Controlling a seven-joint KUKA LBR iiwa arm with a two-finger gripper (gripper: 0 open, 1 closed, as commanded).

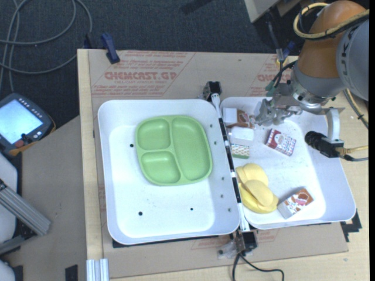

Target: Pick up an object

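Gripper (263, 111) sits low over the back-left part of the right bin (337, 183), near the small cartons by the divider. Can't tell its state from this angle, and nothing is visibly in its grasp.

Nearest candidates: a brown-and-white carton (241, 117) at the bin's back-left corner, just left of the gripper; a white box (241, 137) in front of it; a small patterned pack (240, 151) below that. A red-and-white carton (280, 141) lies flat toward the middle of the bin, apart from the rest.

Handling guess: all look like light, stiff cardboard with flat faces, probably a bit slick. Squeeze across the short sides, not the corners. The red-and-white carton looks easiest, with free space all round. The ones by the divider are crowded, so finger clearance is the risk.

Yellow banana-shaped toy (256, 192) and another carton (295, 202) lie at the front. The toy is rounded and likely to slip. Green tray (173, 150) sits in the left bin (117, 157).
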